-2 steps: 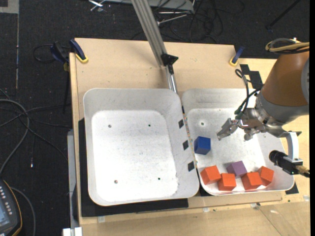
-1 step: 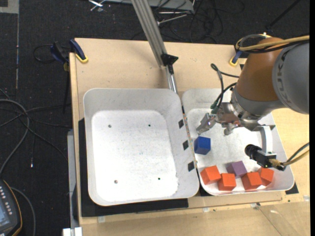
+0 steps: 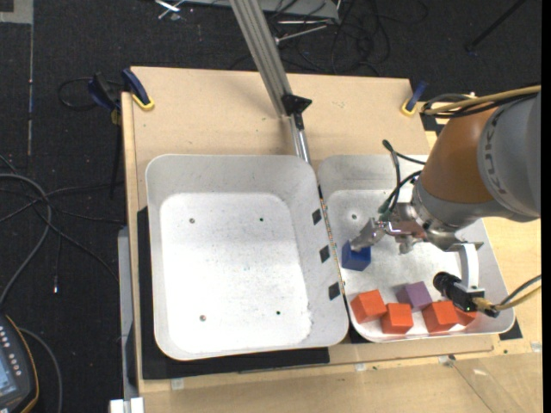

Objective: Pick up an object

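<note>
A dark carpeted floor strewn with black cables surrounds a pale wooden surface (image 3: 224,110), which carries two shallow white bins side by side. No brand, label or writing can be read anywhere.

The left bin (image 3: 172,179) has a speckled white floor. The right bin (image 3: 340,175) holds the blocks: a blue block (image 3: 355,255) near its left wall, and along the near edge a row of an orange block (image 3: 368,305), a second orange block (image 3: 399,317), a purple block (image 3: 417,294) and a third orange block (image 3: 441,315).

The grey arm (image 3: 482,166) with its orange band reaches over the right bin. Its gripper (image 3: 372,233) hangs just above the blue block, seemingly touching its top; I cannot tell whether it is released or clenched, and no block is visibly grasped.
</note>
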### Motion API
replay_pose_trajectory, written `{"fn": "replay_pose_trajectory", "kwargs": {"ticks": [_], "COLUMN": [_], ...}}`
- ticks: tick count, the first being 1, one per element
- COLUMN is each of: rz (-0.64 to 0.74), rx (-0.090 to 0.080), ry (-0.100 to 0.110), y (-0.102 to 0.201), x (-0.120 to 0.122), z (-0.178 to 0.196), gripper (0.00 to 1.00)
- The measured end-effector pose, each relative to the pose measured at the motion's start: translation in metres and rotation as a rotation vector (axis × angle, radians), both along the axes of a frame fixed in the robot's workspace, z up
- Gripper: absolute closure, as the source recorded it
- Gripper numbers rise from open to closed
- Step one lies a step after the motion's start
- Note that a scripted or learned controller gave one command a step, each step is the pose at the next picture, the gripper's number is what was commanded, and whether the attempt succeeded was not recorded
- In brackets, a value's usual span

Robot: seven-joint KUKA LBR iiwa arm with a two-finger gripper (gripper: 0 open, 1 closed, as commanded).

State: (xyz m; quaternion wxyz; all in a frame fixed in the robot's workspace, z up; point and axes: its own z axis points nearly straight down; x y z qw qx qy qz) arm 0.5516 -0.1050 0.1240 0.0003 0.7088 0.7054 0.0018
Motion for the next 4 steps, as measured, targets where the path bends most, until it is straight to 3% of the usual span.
{"fn": "replay_pose_trajectory", "kwargs": {"ticks": [1, 2, 3, 4], "rz": [0.008, 0.01, 0.011, 0.001], "rx": [-0.002, -0.005, -0.001, -0.001], "ry": [0.004, -0.003, 0.004, -0.005], "y": [-0.045, -0.062, -0.018, -0.009], "x": [0.043, 0.119, 0.098, -0.05], "z": [-0.022, -0.028, -0.029, -0.02], "gripper": [0.0, 0.0, 0.0, 0.0]}}
